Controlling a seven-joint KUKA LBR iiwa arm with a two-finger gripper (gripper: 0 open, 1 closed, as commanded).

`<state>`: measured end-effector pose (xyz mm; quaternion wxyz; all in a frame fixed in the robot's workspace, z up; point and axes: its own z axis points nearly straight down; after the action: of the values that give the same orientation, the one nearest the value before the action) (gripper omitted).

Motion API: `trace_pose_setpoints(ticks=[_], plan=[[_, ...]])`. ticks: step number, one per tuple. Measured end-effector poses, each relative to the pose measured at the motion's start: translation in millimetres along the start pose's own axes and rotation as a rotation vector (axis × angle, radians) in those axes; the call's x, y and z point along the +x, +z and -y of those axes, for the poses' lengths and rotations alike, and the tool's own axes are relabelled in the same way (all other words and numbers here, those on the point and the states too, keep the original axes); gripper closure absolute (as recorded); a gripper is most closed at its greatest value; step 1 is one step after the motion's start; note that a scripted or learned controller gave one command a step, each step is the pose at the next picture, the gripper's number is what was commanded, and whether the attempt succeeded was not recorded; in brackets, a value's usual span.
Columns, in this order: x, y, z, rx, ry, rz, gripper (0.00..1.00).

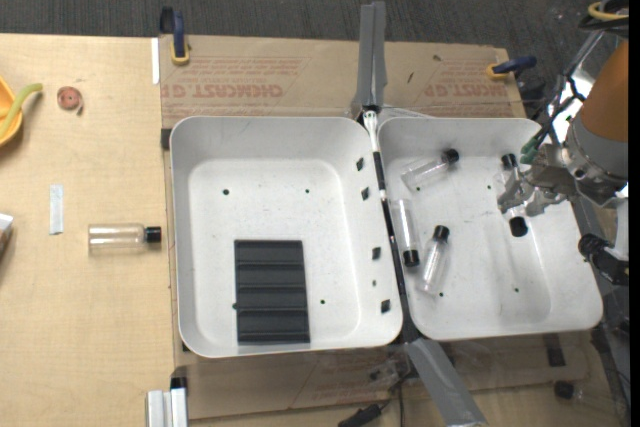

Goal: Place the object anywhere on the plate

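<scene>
While the claw (517, 198) hangs over the right bin (560, 315), grip state unclear | three vials (430, 169) lie left of it, unlifted | dark ribbed plate (270, 292), left bin (195, 215), bare | placing not begun

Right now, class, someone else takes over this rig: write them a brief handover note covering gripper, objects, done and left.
Gripper: over the right bin, near its right wall; finger state unclear, nothing seen held.
Things: three clear vials with black caps lie in the right bin: top, by the divider, middle. The dark ridged plate lies in the left bin.
Done: nothing on the plate.
Left: pick a vial, set it on the plate.
</scene>
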<state>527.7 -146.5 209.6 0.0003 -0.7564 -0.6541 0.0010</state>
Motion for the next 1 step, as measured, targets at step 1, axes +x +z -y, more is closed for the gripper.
trace_pose_setpoints(ticks=[1], plan=[[0.0,0.0,0.0,0.000,0.000,0.000,0.00]])
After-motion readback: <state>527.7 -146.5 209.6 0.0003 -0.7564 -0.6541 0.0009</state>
